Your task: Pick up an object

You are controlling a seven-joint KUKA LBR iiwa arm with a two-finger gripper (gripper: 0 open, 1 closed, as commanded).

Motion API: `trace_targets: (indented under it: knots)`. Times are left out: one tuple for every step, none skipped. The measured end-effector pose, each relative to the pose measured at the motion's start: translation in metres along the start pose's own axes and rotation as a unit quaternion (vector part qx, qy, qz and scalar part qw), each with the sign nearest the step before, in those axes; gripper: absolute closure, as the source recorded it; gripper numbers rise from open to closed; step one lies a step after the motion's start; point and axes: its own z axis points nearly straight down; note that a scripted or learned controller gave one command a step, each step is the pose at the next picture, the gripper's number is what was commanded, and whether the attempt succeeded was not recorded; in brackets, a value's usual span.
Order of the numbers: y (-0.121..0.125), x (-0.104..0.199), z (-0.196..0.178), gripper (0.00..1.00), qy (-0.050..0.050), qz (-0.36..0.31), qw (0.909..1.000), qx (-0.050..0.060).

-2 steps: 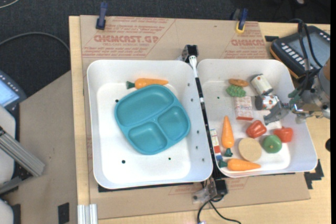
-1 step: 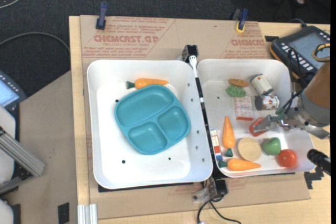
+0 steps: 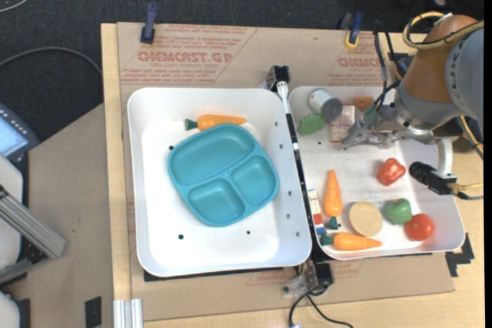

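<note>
Closest to me, an orange carrot [image 3: 356, 242] lies along the right bin's [image 3: 453, 238] front edge. Gripper [image 3: 367, 128] sits low at the back near a small box [image 3: 341, 124]; can't tell whether it's gripping anything.

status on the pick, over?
Gripper low at right bin's far end, among the clutter. Nothing seen held. Grey can and green piece crowd it.

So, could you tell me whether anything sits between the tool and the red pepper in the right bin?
Nothing visible does. The tool is at the back of the right bin, beside a small box and a grey can. The red pepper lies just forward of it, with bare white floor between them.
</note>
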Motion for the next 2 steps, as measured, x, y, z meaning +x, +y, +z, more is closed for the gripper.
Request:
trace_targets:
  knots:
    - [-0.0683,-0.0382,-0.0923,0.00,-0.001,0.007,1.0000,0.001]
    - [-0.0662,-0.0348,-0.0866,0.00,0.000,0.004,1.0000,0.003]
